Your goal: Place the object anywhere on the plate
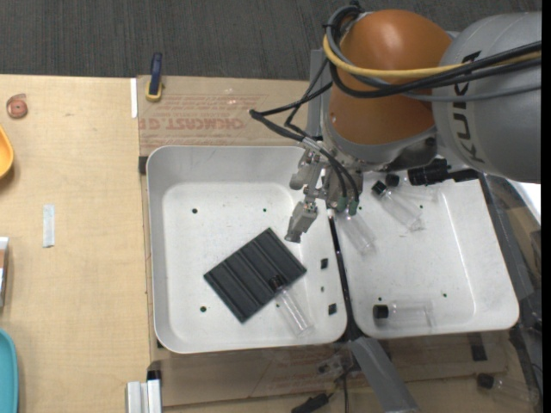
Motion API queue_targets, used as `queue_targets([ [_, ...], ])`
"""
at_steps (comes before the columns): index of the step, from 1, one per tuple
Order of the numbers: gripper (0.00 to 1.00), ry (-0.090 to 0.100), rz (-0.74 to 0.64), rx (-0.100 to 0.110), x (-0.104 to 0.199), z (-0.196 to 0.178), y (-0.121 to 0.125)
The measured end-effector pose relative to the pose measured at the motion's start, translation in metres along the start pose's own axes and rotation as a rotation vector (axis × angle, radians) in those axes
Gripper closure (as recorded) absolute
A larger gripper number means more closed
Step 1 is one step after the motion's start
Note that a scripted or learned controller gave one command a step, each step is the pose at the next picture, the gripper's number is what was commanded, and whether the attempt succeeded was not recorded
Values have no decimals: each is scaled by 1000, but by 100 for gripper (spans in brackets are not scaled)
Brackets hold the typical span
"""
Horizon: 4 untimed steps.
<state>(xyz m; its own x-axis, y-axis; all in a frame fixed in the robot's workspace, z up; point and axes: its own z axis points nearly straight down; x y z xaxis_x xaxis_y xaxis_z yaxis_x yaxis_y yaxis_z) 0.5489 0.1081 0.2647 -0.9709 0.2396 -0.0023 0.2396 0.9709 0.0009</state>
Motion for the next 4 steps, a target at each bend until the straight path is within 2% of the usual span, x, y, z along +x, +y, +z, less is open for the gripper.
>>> queue_targets([
  [1,100,-2,5,-1,-1,-9,-1],
  [2,100,-1,-456,-1,-29,-3,38],
  [3,100,-4,-730,-2,-55,-105,49],
  [4,100,-3,-1013,-3,-79,-107,144],
])
